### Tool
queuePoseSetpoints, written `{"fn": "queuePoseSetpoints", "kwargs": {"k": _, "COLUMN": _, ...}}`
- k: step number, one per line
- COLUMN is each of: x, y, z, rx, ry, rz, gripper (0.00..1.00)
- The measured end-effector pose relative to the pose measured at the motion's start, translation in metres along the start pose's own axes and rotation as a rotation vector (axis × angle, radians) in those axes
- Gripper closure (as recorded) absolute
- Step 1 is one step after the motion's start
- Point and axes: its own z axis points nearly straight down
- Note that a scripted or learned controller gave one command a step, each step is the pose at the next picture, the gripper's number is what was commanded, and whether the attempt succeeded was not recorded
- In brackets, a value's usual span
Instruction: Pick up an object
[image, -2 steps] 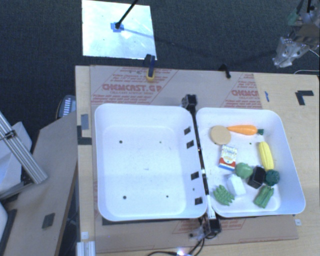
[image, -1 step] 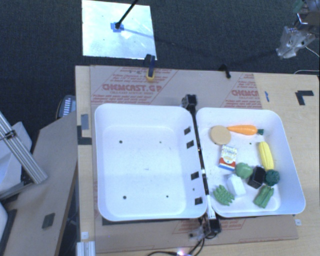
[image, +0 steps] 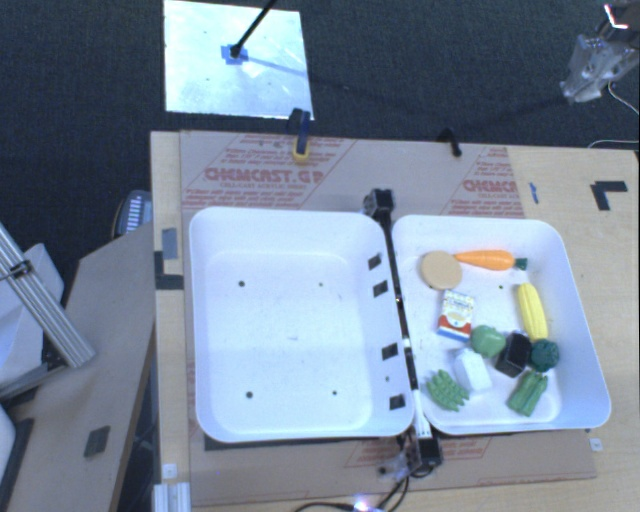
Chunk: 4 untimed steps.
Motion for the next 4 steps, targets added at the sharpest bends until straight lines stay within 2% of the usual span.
{"fn": "queuePoseSetpoints", "kwargs": {"k": 2, "x": -0.008, "y": 0.000, "z": -0.027, "rx": 0.000, "ry": -0.001, "rz": 0.003, "gripper": 1.00}}
{"fn": "queuePoseSetpoints", "kwargs": {"k": 3, "x": 0.012, "y": -0.001, "z": 0.081, "rx": 0.013, "ry": 0.003, "rz": -0.001, "gripper": 1.00}}
{"fn": "queuePoseSetpoints", "kwargs": {"k": 4, "x": 0.026, "y": 0.000, "z": 0.057, "rx": 0.001, "ry": 0.001, "rz": -0.002, "gripper": 1.00}}
